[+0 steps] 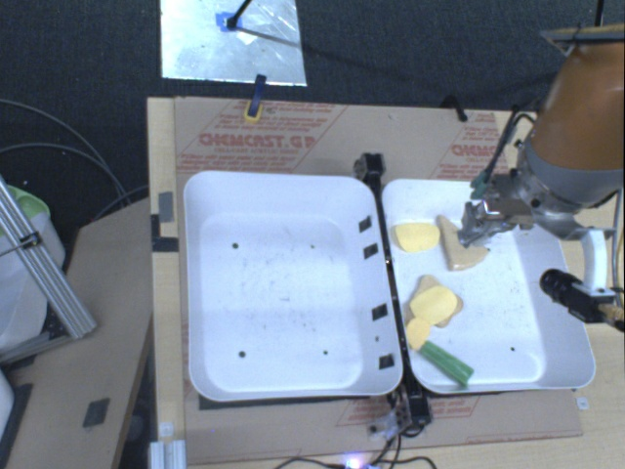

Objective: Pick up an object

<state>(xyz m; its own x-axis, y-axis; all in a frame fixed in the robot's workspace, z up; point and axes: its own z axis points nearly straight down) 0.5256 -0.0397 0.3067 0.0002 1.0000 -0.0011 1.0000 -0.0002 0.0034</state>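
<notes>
The grey arm (576,135) with its orange band is reaching in from the 3 o'clock side and is hanging over the right bin (562,360). The tool (477,225) is sitting low over the upper middle part of this bin, at the 12 o'clock end of a beige wedge-shaped piece (461,252). The tool is looking dark and blurred from above, so it is not possible to tell if it is apart or together, and it is also not clear if it is touching the beige piece.

The objects are all lying in the right bin. A yellow flat piece (416,236) is lying just beside the beige piece, at its 9 o'clock side, near the wall between the two bins. Further toward 6 o'clock a second yellow piece (435,304) is lying, with a paler beige edge showing behind it. A smaller yellow piece (417,333) is touching it at 7 o'clock. A green stick-shaped object (447,362) is lying tilted near the bin's 6 o'clock rim, just below the small yellow piece.

The left bin (283,291) is standing beside the right one, and black clips (370,225) are sitting along the wall where they meet. Both bins are resting on a cardboard sheet (322,130) with red print, which is lying on the desk (107,360). At 12 o'clock, beyond the cardboard, a shiny grey plate (195,27) is lying on the dark floor.
</notes>
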